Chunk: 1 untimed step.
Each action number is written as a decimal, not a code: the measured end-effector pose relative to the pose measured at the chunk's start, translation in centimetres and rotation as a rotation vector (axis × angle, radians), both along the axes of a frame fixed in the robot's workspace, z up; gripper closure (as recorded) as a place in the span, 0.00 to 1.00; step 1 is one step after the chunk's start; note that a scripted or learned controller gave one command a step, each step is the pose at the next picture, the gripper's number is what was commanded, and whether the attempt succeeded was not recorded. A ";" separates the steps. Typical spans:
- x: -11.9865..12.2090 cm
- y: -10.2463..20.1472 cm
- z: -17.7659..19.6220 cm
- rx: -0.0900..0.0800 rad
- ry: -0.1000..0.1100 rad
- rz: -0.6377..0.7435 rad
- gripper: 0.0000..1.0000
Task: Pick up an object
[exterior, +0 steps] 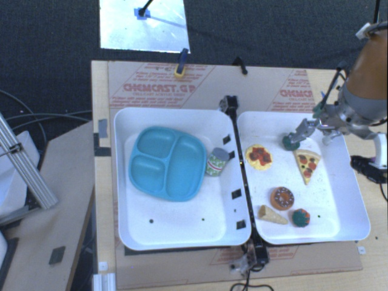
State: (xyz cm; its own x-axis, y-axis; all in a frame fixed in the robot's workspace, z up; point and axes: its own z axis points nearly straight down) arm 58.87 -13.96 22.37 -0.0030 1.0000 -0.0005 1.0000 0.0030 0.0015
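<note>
Dark carpet surrounds a pale bench (103, 180) covered with printed cardboard sheets, and on them two shallow white bins sit side by side, touching along a black clipped seam. One bin, the left bin (176, 238), holds two things: one blue divided plate (167, 162) with three compartments, lying flat toward nine o'clock of the bin's middle, and one small green-patterned cup (216, 162) touching the plate's rim at its three o'clock side. The right bin (345, 220) holds six toy foods, one of each: a round mini pizza (259, 157) near the seam, a pizza slice (307, 164) at three o'clock from it, a chocolate donut (282, 197) nearer the bin's middle, a yellowish wedge (272, 215) (perhaps cheese or a chip, too small to tell) just at seven o'clock from the donut, a green-and-red ball-like piece (300, 217) at five o'clock from the donut, and a small dark green piece (290, 142) at twelve o'clock in the bin. One arm reaches in from three o'clock, its gripper (299, 133) angled down at the dark green piece; one finger (305, 127) appears to touch it, but whether the fingers are spread or closed around it I cannot tell. One shiny metal sheet (143, 16) lies beyond the bench at twelve o'clock.
</note>
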 end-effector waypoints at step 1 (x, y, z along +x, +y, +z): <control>-5.0 1.0 -14.5 0.001 0.004 -0.004 0.00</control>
State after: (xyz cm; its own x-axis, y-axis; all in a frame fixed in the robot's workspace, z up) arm 53.88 -12.98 7.86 0.0008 1.0000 0.0002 1.0000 -0.0008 -0.0023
